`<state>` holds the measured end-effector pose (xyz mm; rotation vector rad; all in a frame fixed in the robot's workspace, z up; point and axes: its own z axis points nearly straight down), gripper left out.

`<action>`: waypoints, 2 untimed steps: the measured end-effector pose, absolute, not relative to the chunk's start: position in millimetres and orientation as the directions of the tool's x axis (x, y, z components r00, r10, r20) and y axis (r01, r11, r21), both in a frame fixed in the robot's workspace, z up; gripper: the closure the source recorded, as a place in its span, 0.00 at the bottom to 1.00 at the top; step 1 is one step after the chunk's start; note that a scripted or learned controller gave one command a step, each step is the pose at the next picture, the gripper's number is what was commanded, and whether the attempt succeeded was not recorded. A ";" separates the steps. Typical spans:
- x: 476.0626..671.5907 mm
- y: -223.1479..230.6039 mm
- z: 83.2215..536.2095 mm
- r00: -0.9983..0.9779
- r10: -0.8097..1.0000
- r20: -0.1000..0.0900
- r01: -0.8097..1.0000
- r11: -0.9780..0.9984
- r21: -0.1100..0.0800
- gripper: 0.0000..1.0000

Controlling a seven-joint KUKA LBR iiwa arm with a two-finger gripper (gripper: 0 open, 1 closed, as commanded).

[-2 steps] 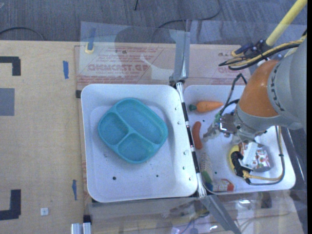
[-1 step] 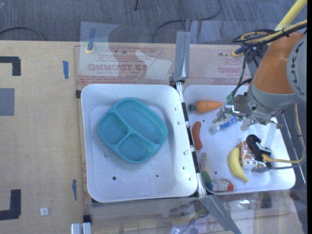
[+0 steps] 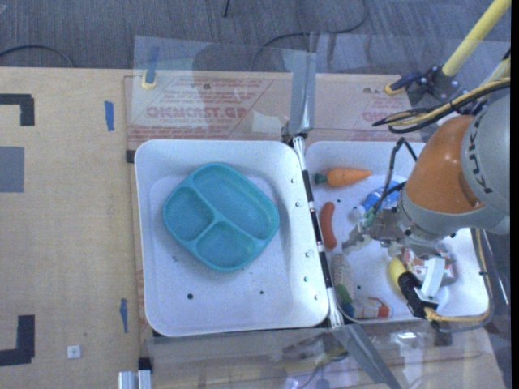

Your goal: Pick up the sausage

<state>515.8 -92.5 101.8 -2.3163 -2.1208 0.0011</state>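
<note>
One sausage [image 3: 327, 224] is lying in the right bin [image 3: 478, 302], close against its left wall, long axis running up-down in the camera view. Carrot [image 3: 346, 177] is sitting just above it. Gripper [image 3: 365, 232] is hovering near the sausage's right side, not touching; nothing visible in its grasp, and open-or-closed I cannot tell. Judgement: coming move goes leftward.
</note>
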 end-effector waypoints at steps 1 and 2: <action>626.3 -93.7 87.7 -0.074 0.997 -0.003 0.997 0.074 0.002 0.00; 534.5 -106.9 88.3 0.168 0.986 0.001 0.986 -0.168 0.007 0.00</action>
